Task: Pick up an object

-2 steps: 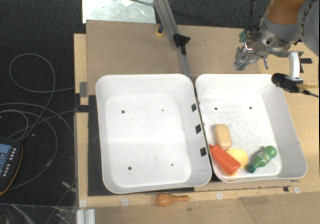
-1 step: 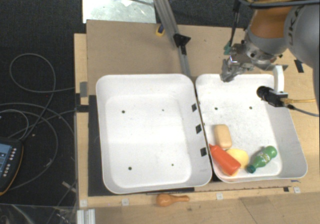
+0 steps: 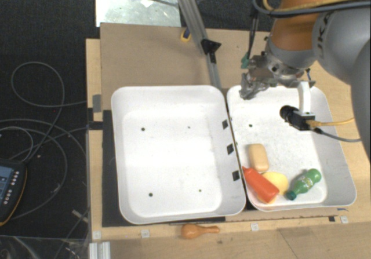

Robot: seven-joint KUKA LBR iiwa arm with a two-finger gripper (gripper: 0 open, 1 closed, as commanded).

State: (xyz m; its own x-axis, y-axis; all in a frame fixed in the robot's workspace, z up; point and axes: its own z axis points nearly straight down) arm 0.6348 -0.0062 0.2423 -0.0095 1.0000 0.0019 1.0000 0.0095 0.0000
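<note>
- We see the grey arm (image 3: 342,37), with its orange band (image 3: 301,6), reach in from the right and hang over the far end of the right bin (image 3: 339,191).
- The gripper (image 3: 250,91) sits at that bin's far left corner, near the divide between the two bins — how its jaws stand we cannot tell, and we see nothing between them.
- The objects to pick lie well apart from the gripper, clustered at the right bin's near end: a tan bread-like block (image 3: 258,157), an orange carrot-shaped piece (image 3: 259,186) just below it, a yellow lemon-like piece (image 3: 277,181) touching the carrot, and a green bottle (image 3: 304,183) lying on its side to the right.
- The left bin (image 3: 124,153) lies beside it, their edges meeting.
- On the bench's near edge, outside both bins, we find a small orange pear-shaped toy (image 3: 199,230).
</note>
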